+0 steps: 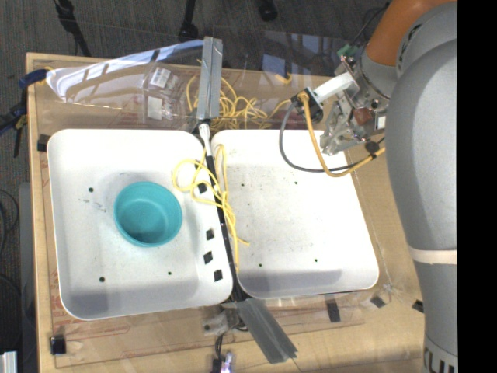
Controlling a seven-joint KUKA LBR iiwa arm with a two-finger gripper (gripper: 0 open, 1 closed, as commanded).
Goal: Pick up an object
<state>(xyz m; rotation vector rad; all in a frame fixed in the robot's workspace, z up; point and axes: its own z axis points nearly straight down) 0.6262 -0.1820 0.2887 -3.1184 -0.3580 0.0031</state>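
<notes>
— What does the arm look like?
— A broad, smooth grey KUKA arm (425, 169) with an orange band (400, 18) at one o'clock; yellow and black cables (311, 142) loop off its metal wrist.

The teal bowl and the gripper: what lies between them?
In the camera view, between the teal bowl and the gripper lie yellow cables over the bins' divider and bare right-bin floor.

Teal bowl (148, 213) in left bin (70, 208), tool (339, 140) above right bin (311, 231).
</notes>
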